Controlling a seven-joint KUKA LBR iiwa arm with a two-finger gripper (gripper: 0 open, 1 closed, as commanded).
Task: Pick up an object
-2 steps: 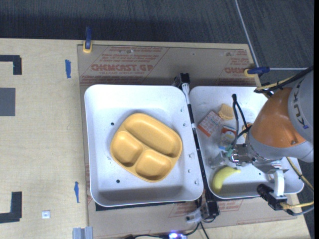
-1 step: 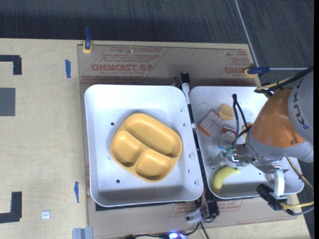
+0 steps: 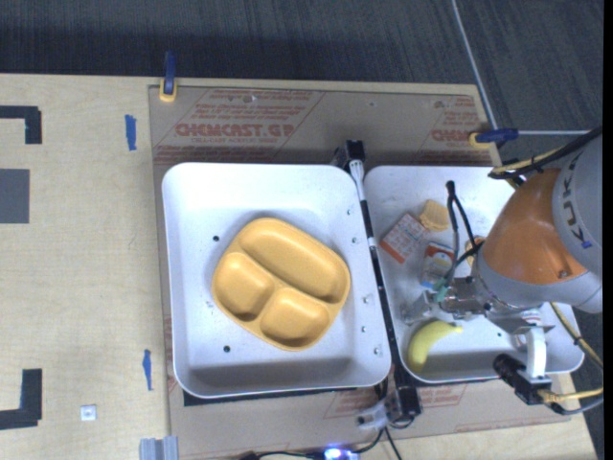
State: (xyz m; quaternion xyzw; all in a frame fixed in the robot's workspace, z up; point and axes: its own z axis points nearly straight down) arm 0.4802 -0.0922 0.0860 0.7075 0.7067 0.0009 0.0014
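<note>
In the right bin (image 3: 402, 195) lie a yellow banana (image 3: 428, 341) at the front left, an orange-and-white packet (image 3: 404, 237) near the left wall, and a small tan piece (image 3: 436, 217) behind it. My gripper (image 3: 442, 295) reaches down into this bin from under the orange band of the arm (image 3: 532, 242). It stands just above the banana and just right of the packet, beside a small clear, teal-tinted item (image 3: 428, 281). The arm's bulk hides much of the bin's right half.
The left bin (image 3: 192, 199) holds a yellow three-compartment plate (image 3: 280, 281). A black divider strip (image 3: 369, 247) runs between the bins. Black cables (image 3: 458, 220) loop off the arm over the right bin. Cardboard and a wooden bench surround both bins.
</note>
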